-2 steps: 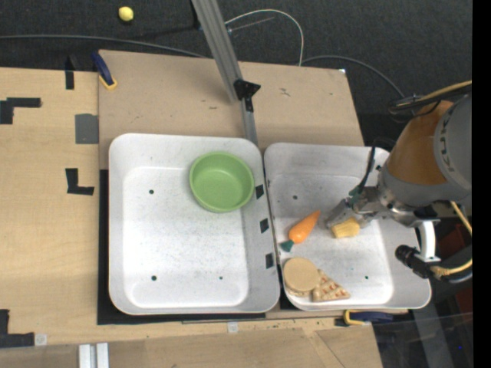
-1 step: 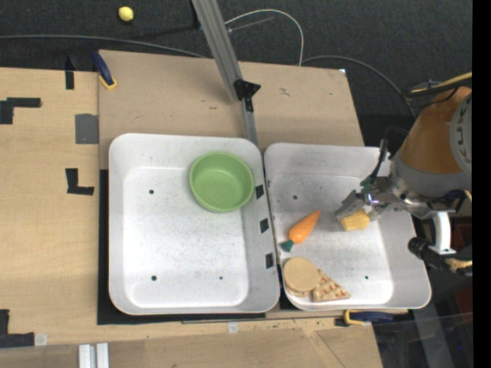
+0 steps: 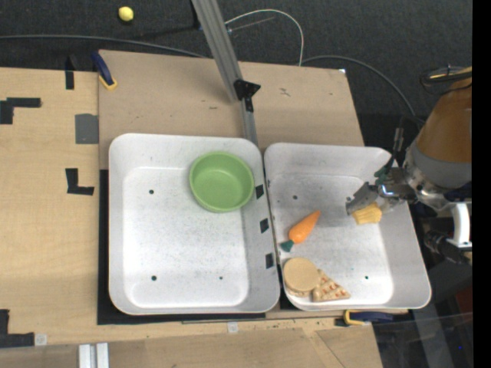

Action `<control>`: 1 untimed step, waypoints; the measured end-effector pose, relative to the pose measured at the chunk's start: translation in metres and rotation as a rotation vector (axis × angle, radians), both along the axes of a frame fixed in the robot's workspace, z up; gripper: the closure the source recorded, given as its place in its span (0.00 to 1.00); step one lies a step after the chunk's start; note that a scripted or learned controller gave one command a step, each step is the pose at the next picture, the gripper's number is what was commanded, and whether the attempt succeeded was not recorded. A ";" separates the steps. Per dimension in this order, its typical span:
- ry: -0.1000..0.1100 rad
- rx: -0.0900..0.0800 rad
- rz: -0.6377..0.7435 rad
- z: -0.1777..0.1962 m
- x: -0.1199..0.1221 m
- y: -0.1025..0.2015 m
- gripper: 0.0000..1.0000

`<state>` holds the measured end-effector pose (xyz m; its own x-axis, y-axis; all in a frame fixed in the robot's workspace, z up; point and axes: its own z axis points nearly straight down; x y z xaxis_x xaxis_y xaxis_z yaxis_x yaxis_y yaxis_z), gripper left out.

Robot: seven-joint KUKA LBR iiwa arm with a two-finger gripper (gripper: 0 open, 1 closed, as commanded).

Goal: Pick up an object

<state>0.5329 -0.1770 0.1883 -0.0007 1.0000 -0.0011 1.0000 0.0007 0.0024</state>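
My gripper hangs over the right side of the right bin, reaching in from the right. A small yellow block lies right below it, touching or nearly touching its tip; whether it is gripped is unclear. An orange carrot lies left of the gripper, near the bin's middle. At the bin's front sit a round tan bun and a waffle-patterned wedge.
A green bowl stands at the back right of the left bin. A grey pole slants down to the bins' shared back edge. A cable loops behind the bins. A small yellow ball lies far back left.
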 end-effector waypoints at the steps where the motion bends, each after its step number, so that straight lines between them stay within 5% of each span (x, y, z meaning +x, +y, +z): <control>1: -0.001 0.000 0.001 0.047 0.001 0.000 1.00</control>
<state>0.5341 -0.1769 0.2353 -0.0017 1.0000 -0.0014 1.0000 0.0017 0.0038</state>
